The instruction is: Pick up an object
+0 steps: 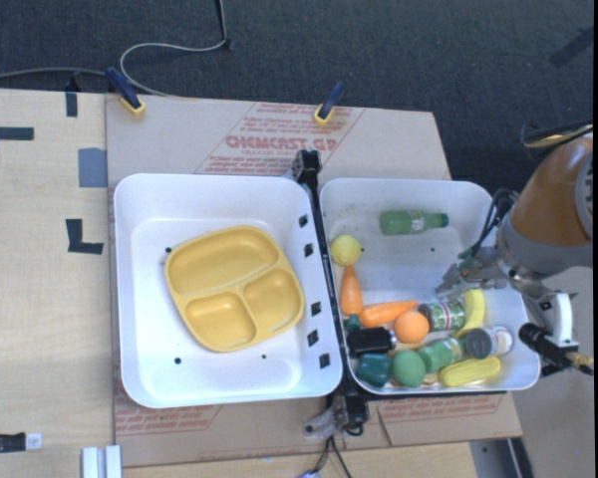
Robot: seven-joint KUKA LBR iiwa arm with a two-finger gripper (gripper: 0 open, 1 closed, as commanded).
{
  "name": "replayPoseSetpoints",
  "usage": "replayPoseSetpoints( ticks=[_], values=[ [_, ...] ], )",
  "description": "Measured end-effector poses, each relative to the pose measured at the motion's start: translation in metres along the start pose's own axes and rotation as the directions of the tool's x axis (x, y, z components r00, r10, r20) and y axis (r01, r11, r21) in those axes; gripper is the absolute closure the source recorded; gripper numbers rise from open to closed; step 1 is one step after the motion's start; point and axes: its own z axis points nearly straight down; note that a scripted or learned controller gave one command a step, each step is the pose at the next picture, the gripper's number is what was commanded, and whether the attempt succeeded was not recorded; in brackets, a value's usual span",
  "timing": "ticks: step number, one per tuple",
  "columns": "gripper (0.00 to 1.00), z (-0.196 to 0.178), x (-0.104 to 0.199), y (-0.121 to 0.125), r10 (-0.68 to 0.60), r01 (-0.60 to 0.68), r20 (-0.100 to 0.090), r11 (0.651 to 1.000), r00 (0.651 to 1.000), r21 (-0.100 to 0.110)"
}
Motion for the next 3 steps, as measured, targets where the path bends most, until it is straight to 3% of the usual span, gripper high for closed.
replayPoseSetpoints(
  ticks=[2,3],
  values=[
    [1.00,-0.019,0.001,0.001,-0.001,0.001,-0.002,1.000,1.000,-0.001],
    [1.00,0.022,0.012,0.086,0.008,-0.008,0.005,1.000,1.000,0.009]
  ],
)
